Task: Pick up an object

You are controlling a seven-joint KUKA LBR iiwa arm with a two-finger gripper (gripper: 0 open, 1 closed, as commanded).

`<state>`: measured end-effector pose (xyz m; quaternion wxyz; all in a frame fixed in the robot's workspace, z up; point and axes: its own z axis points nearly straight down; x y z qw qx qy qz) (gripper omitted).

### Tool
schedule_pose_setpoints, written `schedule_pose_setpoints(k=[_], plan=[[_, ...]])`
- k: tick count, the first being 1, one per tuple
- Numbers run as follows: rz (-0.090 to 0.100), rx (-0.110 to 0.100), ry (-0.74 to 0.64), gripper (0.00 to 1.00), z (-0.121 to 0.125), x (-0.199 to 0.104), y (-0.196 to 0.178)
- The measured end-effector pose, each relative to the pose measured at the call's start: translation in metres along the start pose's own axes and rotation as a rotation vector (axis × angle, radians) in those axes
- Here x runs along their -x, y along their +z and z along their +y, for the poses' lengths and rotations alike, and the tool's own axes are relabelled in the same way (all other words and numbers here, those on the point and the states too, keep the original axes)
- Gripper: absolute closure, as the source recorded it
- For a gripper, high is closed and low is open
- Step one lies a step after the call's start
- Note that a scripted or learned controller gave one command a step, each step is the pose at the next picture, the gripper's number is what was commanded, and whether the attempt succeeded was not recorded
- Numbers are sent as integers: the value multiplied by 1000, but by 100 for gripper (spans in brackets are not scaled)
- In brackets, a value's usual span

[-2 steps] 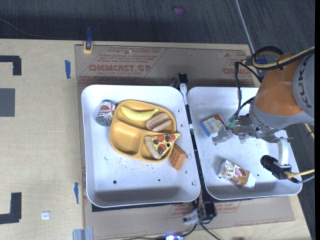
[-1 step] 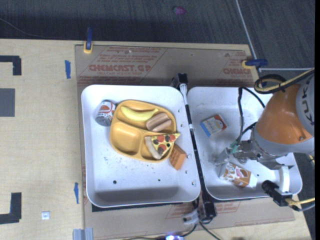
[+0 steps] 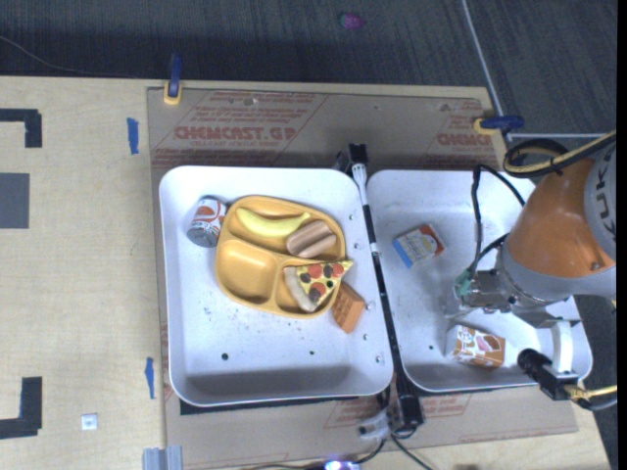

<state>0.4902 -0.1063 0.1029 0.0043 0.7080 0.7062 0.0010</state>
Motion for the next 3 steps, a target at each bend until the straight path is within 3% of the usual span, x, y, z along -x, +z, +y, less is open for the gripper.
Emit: schedule_pose_setpoints(k=[1, 2, 3], plan=[[0, 0, 0, 0, 0, 0, 0], [1, 3, 1, 0, -8, -11, 13], [-11, 15, 5, 100, -6, -6, 2]])
